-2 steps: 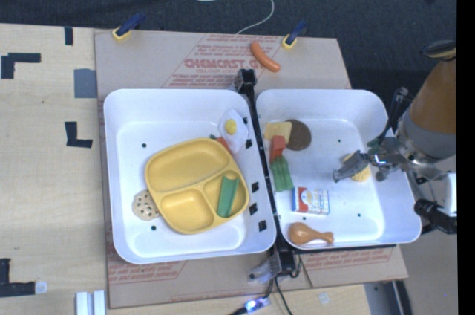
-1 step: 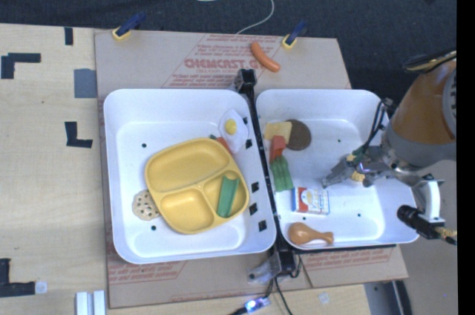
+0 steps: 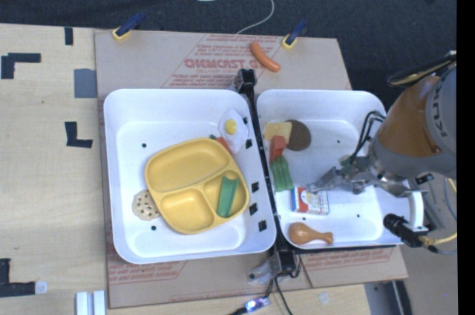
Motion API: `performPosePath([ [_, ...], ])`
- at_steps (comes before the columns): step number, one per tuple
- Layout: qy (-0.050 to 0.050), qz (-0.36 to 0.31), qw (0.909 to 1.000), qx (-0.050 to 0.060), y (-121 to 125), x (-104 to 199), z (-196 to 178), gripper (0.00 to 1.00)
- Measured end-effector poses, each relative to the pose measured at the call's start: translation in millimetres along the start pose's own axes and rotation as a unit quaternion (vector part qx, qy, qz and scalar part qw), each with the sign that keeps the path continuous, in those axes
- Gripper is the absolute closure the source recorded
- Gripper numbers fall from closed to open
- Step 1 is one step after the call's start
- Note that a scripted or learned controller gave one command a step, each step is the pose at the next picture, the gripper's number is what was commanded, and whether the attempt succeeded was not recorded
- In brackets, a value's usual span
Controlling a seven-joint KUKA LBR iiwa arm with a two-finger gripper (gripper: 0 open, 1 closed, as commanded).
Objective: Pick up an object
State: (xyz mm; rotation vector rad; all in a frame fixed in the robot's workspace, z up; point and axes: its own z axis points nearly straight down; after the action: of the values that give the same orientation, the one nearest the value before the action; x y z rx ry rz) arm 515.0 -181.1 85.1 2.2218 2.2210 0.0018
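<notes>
The right bin (image 3: 349,102) holds a yellow wedge (image 3: 275,130), a brown round piece (image 3: 298,136), a red strip (image 3: 277,149), a green piece (image 3: 282,174), a small white, red and blue carton (image 3: 311,200) and a tan drumstick (image 3: 310,235). My gripper (image 3: 320,183) reaches in from the right and hangs low over this bin, its tip just above the carton's upper edge and right of the green piece. Nothing is visibly held.
The left bin (image 3: 122,128) holds a yellow divided plate (image 3: 185,172) with a green pickle (image 3: 228,195) on it, a fried egg (image 3: 231,128) and a cookie (image 3: 145,206). An orange sausage (image 3: 265,57) lies on the cardboard behind the bins. A black divider clip (image 3: 246,79) sits between the bins.
</notes>
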Motion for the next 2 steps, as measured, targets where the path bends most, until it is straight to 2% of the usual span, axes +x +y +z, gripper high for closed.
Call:
performPosePath([
  [1,0.002,-0.001,1.0,-0.005,4,2,-16,1.0],
  [2,-0.001,-0.001,1.0,-0.001,14,-2,-68,1.0],
])
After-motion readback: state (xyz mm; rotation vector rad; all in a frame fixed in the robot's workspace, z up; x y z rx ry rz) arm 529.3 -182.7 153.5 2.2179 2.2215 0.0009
